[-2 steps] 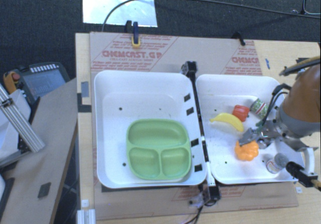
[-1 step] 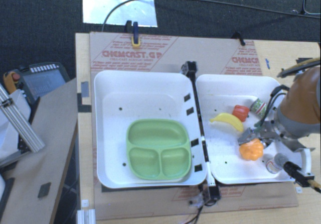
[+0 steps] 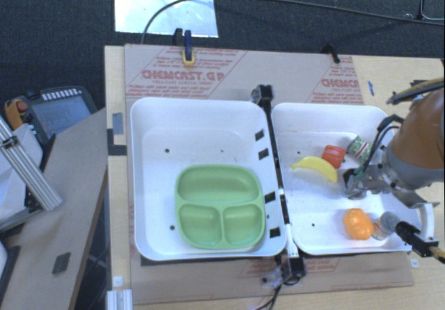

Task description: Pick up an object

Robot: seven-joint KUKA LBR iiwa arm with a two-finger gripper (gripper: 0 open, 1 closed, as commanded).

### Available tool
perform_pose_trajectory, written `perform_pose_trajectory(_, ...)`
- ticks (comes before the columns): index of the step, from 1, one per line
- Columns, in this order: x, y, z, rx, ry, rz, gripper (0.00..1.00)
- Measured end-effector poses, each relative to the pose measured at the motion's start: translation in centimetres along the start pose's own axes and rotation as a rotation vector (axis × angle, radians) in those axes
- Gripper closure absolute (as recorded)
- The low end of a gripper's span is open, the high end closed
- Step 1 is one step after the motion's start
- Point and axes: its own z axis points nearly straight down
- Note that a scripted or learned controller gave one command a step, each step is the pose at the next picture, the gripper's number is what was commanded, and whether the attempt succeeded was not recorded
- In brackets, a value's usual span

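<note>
The right bin (image 3: 306,128) holds a yellow banana (image 3: 316,168) near its middle, with a small red object (image 3: 334,156) touching its far end. A green-and-white can (image 3: 358,146) lies just right of the red object. An orange fruit (image 3: 357,224) rests near the bin's front edge, beside a small grey piece (image 3: 384,222). My gripper (image 3: 356,186) hangs low in the right bin, just right of the banana's tip and above the orange fruit. Nothing is visibly held in it.
The left bin (image 3: 153,128) carries a green divided plate (image 3: 220,206) in its front half. A black divider strip (image 3: 271,162) runs between the bins. The grey arm (image 3: 417,149) with its orange band covers the right bin's right side.
</note>
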Motion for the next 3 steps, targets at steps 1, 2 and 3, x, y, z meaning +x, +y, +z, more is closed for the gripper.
perform_pose_trajectory(1,-0.9,0.8,-4.8,0.011,0.006,-0.004,1.00)
perform_pose_trajectory(2,-1.3,0.1,-10.3,0.010,0.006,-0.005,1.00)
perform_pose_trajectory(3,-0.7,1.0,-15.4,0.009,0.007,-0.006,1.00)
